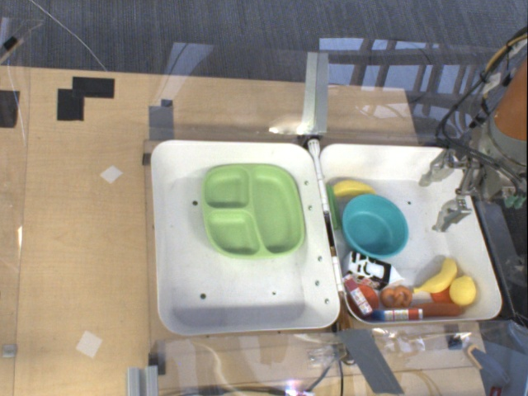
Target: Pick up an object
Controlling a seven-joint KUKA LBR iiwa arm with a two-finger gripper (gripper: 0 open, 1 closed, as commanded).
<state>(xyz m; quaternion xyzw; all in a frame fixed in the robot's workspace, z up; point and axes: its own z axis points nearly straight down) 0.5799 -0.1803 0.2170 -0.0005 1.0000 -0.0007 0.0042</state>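
- Over the right bin's far right side, the jaws of the gripper (452,192) stand spread, two metal fingers (435,172) apart with nothing between them, above bare white floor.
- Task progress, judged: nothing picked yet; no object is lifted, all of them lie in the bins. Choosing a target, descending, closing and lifting all remain.
- Nearest candidates: teal bowl (375,226) just left of the jaws, mid-bin; banana (437,276) and lemon (463,290) toward the near right corner, touching or nearly so.
- Yellow piece (353,189) sits behind the bowl by the divider, partly hidden; cannot tell what it is.
- Near edge cluster: black-and-white packet (369,266), small round brownish fruit (397,295), red marker-like item (425,312), red-labelled can (360,294), packed tight, some overlapping.
- Count, right bin (412,165): one bowl, one banana, one lemon, one yellow piece, one packet, one round fruit, one marker, one can; eight, cluster count uncertain.
- Left bin (177,246): one green divided plate (251,209), three compartments, nothing in them.
- Two bins side by side on the bench (74,246); one arm (507,114) at right.
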